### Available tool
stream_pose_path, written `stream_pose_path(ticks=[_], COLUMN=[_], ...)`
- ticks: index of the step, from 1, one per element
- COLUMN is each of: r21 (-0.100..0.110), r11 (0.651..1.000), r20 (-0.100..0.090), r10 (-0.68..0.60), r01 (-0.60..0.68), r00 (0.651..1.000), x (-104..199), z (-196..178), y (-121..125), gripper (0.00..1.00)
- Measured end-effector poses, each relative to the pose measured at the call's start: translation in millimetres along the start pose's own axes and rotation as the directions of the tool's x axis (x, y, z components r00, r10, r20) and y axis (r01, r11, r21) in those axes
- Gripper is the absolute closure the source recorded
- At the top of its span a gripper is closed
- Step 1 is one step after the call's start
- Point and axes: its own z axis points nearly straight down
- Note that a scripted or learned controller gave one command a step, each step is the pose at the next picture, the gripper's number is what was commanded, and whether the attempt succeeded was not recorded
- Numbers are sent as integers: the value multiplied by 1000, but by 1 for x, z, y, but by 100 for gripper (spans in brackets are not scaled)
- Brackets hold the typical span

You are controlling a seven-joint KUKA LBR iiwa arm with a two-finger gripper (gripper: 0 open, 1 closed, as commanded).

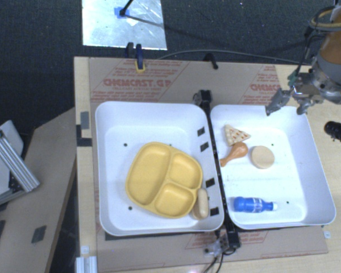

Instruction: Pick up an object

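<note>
Camera view: blue bottle [252,205] lies left-right.

Red "CHEMCAST GP" lettering, repeated, on the brown board [159,78] under the bins.

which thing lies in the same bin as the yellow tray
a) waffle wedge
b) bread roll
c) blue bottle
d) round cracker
b: the bread roll lies at the yellow tray's right corner in the left bin, while the bottle, waffle wedge and round cracker all lie in the right bin.
</note>
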Motion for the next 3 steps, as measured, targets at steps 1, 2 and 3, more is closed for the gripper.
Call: stream_pose_path(ticks=[1,2,3], r21=[3,5,3], r11=[1000,1000,1000], r20=[0,-1,-1], r10=[2,2,2], r01=[-2,-2,-2], r00=[1000,1000,1000], x=[-2,-6,-9], z=[42,103,151], y=[-3,-5,-14], gripper=[0,0,0])
